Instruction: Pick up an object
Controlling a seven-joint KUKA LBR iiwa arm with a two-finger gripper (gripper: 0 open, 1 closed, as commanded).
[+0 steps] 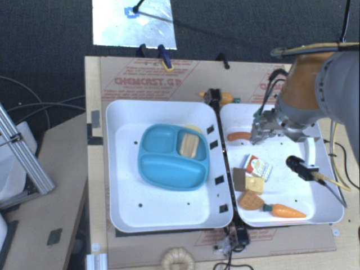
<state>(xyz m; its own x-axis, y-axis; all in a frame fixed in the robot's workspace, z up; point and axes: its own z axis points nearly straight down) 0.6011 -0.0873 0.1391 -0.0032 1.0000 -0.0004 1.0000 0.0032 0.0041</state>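
My gripper (pixel 259 135) hangs low over the back left part of the right bin (pixel 326 198). Just to its left lies an orange-red sausage (pixel 238 135), close to the gripper tips or touching them; I cannot tell which. Nearer the front of that bin lie a small red and white carton (pixel 258 166), a yellow cheese piece (pixel 254 184), a dark brown square (pixel 239 178), a tan cookie (pixel 251 201) and an orange carrot (pixel 287 211). Nothing shows between the gripper's tips.
In the left bin (pixel 126 207) stands a blue divided plate (pixel 171 162) with a tan bread slice (pixel 188 145) in its back right compartment. A yellow thing (pixel 226 98) sits behind the bins at the divider. A pale ring-shaped thing (pixel 179 259) lies at the bench's front edge.
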